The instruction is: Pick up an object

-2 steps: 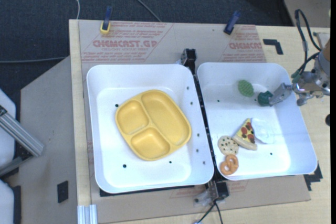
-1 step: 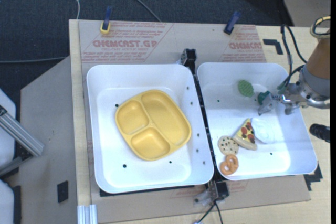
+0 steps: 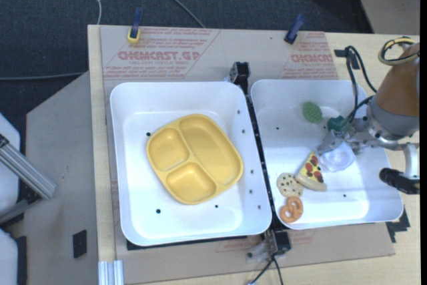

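From the overhead camera we see the gripper low in the right white bin, beside the pizza-slice toy. Whether it's clamped, we cannot tell. Nothing lifted yet; the pick remains.

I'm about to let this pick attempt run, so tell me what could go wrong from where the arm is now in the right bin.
1. The pincer sits low among close-packed items: the pizza slice toy, cookie and pretzel lie together, so it might nudge one or catch two.
2. A clear, hard-to-see piece lies right below it and could slip.
3. The green object is near the bin's back wall, leaving little room.
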Robot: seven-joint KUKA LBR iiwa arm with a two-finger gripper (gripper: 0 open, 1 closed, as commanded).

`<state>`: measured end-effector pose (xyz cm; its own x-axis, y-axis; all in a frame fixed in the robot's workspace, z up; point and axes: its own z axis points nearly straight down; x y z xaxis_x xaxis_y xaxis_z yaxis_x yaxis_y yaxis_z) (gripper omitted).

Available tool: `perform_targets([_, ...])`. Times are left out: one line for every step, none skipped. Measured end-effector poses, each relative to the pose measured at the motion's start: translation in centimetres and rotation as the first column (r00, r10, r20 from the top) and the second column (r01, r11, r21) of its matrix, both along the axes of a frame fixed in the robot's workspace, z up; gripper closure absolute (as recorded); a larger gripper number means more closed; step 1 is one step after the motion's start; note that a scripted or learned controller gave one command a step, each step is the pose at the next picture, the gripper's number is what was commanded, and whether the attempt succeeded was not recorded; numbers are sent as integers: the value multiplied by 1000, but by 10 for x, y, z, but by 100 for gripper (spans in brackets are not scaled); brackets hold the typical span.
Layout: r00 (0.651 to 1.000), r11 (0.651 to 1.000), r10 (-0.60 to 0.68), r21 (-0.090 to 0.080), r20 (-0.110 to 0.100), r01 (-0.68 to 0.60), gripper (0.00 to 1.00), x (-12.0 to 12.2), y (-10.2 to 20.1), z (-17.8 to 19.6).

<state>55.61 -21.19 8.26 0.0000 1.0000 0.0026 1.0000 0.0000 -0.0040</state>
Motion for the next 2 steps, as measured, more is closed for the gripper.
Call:
perform_targets([1000,1000,0,-3,8,0,100,2,-1,15])
perform_targets([1000,1000,2,-3,6,-2,100,11,0,73])
